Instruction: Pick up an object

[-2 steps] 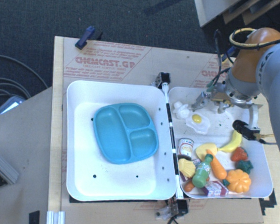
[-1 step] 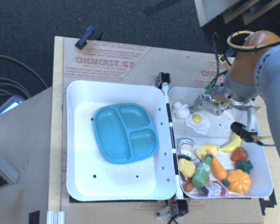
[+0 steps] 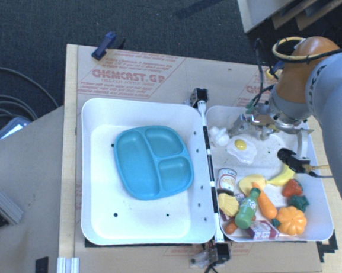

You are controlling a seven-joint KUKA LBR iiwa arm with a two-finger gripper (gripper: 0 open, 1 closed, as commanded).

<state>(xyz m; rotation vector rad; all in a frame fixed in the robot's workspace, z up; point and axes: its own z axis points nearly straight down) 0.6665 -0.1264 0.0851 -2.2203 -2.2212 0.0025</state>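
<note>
From the fixed camera above the bench, two shallow white bins sit side by side on a brown board. The left bin (image 3: 93, 209) holds a blue divided plate (image 3: 153, 161), lying flat near its middle. The right bin (image 3: 324, 226) holds a heap of toy food. A fried egg (image 3: 241, 147) lies toward its far end, with a small white lump (image 3: 219, 135) just beside it near the shared wall. Nearer the camera lie a banana (image 3: 283, 174), a small can (image 3: 227, 180), a green bottle (image 3: 248, 208), a carrot (image 3: 266, 205), a corn cob (image 3: 227, 204), an orange pumpkin (image 3: 291, 220) and a red strawberry-like piece (image 3: 292, 187), crowded together and touching.

The grey arm (image 3: 336, 82) reaches in from the right, its orange band (image 3: 302, 67) above the wrist. The gripper (image 3: 262, 118) hangs over the far end of the right bin, just above and beside the fried egg. Its opening is hidden by the wrist, so I cannot tell how it stands, and nothing is seen held.
</note>
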